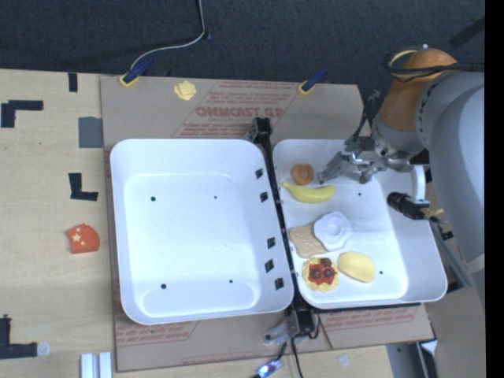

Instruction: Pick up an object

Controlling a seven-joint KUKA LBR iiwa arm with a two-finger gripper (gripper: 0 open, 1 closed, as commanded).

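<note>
A dark carpeted floor runs along the top; below it a light wooden bench carries a sheet of brown cardboard printed with red lettering. Two white bins sit on the cardboard, touching along their inner edges: the left bin and the right bin. One grey arm with an orange band enters from the right. Its gripper hangs over the right bin's upper part, fingers spread, pinching nothing. Six toy foods lie in that bin: one banana just below the gripper, one toast slice, one fried egg, one lemon, one small pizza, one orange-brown round piece. One red piece lies on the bench, one yellow piece on the cardboard
</note>
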